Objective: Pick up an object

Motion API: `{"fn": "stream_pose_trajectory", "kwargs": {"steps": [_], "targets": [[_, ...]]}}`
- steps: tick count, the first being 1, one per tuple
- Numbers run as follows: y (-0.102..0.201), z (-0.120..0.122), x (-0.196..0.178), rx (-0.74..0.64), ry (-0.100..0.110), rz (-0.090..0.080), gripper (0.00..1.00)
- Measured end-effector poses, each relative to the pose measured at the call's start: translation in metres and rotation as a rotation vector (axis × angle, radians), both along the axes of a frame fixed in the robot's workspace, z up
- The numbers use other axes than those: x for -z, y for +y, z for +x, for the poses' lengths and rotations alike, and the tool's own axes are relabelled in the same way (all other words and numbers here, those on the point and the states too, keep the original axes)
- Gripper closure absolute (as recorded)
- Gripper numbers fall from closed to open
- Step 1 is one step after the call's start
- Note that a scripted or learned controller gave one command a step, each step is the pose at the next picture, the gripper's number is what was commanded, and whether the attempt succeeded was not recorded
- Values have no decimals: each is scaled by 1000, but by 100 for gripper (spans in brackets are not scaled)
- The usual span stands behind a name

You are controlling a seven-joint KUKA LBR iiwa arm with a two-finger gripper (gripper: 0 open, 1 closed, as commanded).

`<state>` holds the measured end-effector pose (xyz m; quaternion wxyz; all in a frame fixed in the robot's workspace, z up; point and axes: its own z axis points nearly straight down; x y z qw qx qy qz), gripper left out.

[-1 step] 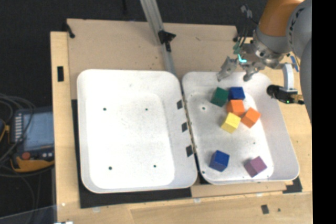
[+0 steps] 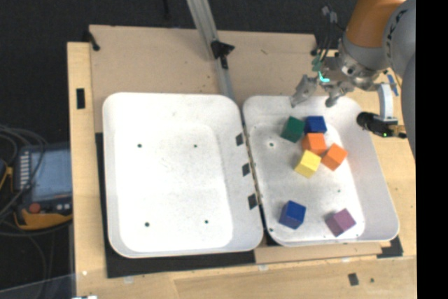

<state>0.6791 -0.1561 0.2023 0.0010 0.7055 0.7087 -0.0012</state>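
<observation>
Nearest you in the right bin [image 2: 364, 217] sit a purple cube [image 2: 341, 221] and a blue cube [image 2: 292, 213], well apart from each other. Farther back you see a tight cluster: a yellow cube [image 2: 307, 163], two orange cubes [image 2: 334, 155] [image 2: 315, 142], a green cube [image 2: 293, 128] and a second blue cube [image 2: 316, 124]. Beyond them the hand [image 2: 316, 95] hangs at the bin's far rim, fingers spread and pinching nothing. The arm [image 2: 374, 17] slants in from your right, its orange band above the wrist. The left bin [image 2: 119, 150] lies beside it on the surface [image 2: 273, 45].
</observation>
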Motion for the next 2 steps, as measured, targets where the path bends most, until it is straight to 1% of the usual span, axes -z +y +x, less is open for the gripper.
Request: {"fn": "stream_pose_trajectory", "kwargs": {"steps": [1,2], "targets": [[3,-3,42,-3,2,1,0],[-7,1,74,2,-15,-3,0]]}}
